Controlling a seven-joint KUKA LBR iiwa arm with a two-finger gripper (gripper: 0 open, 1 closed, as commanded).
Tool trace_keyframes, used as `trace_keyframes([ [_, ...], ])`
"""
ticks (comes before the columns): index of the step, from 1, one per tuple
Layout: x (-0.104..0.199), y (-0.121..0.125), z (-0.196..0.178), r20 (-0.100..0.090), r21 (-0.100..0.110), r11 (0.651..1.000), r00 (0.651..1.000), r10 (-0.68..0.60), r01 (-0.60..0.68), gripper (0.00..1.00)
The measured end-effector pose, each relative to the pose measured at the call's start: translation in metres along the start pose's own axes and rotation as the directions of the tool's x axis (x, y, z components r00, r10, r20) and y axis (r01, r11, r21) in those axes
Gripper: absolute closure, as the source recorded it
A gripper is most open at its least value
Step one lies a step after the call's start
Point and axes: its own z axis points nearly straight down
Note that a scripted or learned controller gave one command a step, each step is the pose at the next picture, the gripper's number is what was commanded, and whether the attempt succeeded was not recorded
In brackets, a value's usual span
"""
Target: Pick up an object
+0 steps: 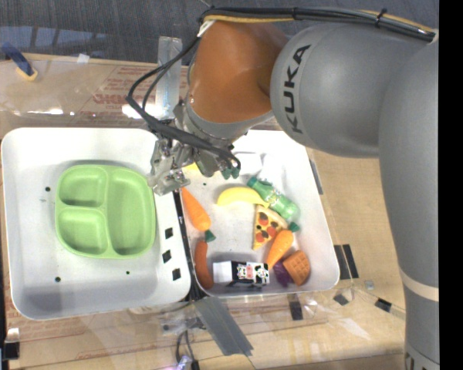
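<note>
Camera view: two white bins are seen from above. A green tray (106, 210) is held in the left bin (23, 206). Toys are piled in the right bin (318, 214): a carrot (195, 210) at its 9 o'clock edge, a banana (239, 196) near centre, a pizza slice (264, 226) at 4 o'clock. The gripper (167, 174) is poised over the divider, just beside the carrot's top; whether it is spread cannot be told.

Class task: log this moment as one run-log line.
gripper: above bins' divider, holding nothing visible | nearest: toy carrot | green tray: left bin
</note>
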Motion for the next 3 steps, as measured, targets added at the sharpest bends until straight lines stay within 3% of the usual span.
trace_keyframes([
  [1, 0.028, -0.039, -0.051, 0.006, 0.006, 0.929, 0.929, -0.370, 0.370, 1.00],
  [2, 0.021, -0.117, -0.088, 0.005, 0.009, 0.903, 0.903, -0.429, 0.429, 1.00],
  [3, 0.049, -0.177, -0.070, 0.002, 0.001, 0.792, 0.792, -0.610, 0.610, 1.00],
])
